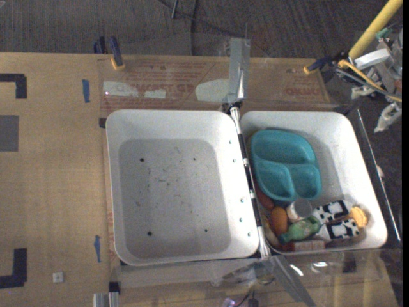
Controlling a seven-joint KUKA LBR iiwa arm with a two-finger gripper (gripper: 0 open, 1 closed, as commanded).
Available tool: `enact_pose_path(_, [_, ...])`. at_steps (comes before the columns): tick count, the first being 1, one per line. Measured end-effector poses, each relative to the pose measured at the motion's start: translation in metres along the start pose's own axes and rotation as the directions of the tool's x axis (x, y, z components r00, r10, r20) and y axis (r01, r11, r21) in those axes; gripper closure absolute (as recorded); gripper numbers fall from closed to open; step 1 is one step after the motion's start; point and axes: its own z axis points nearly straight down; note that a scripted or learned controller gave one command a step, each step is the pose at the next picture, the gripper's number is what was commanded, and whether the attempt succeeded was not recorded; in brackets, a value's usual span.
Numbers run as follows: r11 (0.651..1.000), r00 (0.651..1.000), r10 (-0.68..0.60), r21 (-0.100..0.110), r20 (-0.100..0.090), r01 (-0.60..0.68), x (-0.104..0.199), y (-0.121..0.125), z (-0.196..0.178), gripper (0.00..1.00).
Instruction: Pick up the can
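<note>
Below, right bin (358, 146) holds teal tray (284, 165), can (299, 208) among toys at lower edge; cannot tell my gripper state.

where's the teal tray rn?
In the camera view, the teal tray lies in the right bin, toward its far left side next to the divider, with the pile of small toys just in front of it.

Two white bins (172, 123), one teal divided tray (284, 165), one orange ball (278, 219), one cow-patterned toy (337, 219).
</note>
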Motion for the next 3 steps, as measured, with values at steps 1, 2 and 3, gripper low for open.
enact_pose_path(1, [1.000, 1.000, -0.021, 0.002, 0.000, 0.021, -0.053, -0.010, 0.141, 0.00])
enact_pose_path(2, [0.887, 0.887, -0.461, -0.010, -0.033, 0.461, -0.088, -0.035, 0.176, 0.00])
enact_pose_path(3, [0.888, 0.888, -0.459, -0.011, -0.021, 0.459, -0.092, -0.032, 0.171, 1.00])
